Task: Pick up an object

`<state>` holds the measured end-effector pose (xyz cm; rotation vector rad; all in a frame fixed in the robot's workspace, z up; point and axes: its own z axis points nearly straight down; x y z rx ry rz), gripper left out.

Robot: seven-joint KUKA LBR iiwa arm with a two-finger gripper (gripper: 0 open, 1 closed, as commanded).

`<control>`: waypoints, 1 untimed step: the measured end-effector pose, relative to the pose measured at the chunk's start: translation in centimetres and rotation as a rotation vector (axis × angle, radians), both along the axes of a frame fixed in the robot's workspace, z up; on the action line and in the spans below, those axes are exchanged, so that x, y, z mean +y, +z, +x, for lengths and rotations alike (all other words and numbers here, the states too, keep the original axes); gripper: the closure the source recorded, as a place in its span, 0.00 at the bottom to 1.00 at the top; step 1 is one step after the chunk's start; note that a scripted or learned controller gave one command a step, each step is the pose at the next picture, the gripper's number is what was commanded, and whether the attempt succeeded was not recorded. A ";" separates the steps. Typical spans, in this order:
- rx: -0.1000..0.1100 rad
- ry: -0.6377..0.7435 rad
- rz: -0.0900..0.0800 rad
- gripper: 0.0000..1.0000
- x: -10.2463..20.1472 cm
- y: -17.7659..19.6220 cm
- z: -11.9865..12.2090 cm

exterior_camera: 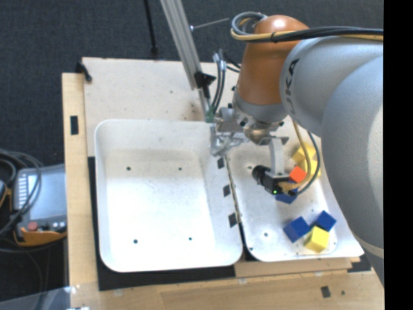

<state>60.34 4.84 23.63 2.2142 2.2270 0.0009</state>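
Right-hand bin [257,228], blue blocks [297,228], yellow block [317,239], orange block [297,173]

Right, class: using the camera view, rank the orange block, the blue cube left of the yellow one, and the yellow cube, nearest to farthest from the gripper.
1. Orange block, midway up the right bin, nearest the gripper.
2. Blue cube, lower in that bin.
3. Yellow cube, by the bin's front edge, farthest.

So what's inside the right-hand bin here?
A blue block, a second blue block and a yellow block sit together; an orange block lies further back. The arm covers the bin to their right.
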 end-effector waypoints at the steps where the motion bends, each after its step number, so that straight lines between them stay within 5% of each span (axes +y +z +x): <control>1: 0.000 0.000 0.000 1.00 4.5 -0.9 2.1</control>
